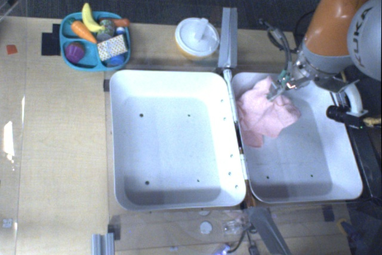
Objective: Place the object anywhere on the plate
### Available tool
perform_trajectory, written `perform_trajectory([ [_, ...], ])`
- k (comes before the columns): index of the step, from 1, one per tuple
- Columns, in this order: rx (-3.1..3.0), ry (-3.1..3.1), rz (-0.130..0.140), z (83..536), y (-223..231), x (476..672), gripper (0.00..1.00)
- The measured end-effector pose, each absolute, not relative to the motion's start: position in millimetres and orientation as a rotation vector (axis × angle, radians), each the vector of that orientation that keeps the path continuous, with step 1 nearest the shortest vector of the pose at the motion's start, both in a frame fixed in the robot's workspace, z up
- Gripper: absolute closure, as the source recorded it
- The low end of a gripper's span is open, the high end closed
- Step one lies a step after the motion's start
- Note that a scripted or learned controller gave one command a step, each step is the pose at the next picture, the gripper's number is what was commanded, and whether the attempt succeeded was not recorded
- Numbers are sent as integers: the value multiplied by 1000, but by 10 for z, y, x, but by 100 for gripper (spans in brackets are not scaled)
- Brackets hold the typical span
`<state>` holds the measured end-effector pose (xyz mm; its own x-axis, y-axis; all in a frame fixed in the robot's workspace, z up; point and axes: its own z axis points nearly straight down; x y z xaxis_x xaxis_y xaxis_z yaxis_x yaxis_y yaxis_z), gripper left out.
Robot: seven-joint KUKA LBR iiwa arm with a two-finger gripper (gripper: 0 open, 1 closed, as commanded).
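Clutter sat at the far left of the table (pixel 54 146): a blue divided tray (pixel 94 42) held a banana (pixel 90 19), a carrot (pixel 82 30) and other small toy pieces, well apart from either bin. To its right, still on the far edge, stood a white and yellow lidded dish (pixel 197 37), the nearest thing to a plate that I could make out, though whether it was the target is a judgement only. The left bin (pixel 173 140) lay below it. In the right bin (pixel 304 146) the pink cloth (pixel 265 112) lay crumpled against the bin's left wall, toward the far end, its bulk running from far right down to near left. The end effector (pixel 282 85) hung over the cloth's far right corner, touching or just above it; how far apart its fingers stood could not be told at this size, nor whether any fold was caught between them. So the cloth spread mainly to the left and nearer side of the end effector, and the dish lay further left and further back, across the divider (pixel 227 39) between the bins.
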<state>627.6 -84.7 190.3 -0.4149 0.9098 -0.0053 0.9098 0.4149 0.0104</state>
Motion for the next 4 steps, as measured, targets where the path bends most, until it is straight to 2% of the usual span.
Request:
perform_trajectory([
  [1, 1685, 2638, 8, 2268, -832, 6305, 100],
  [4, 1, 3127, 6, 2172, 729, 6301, 100],
])
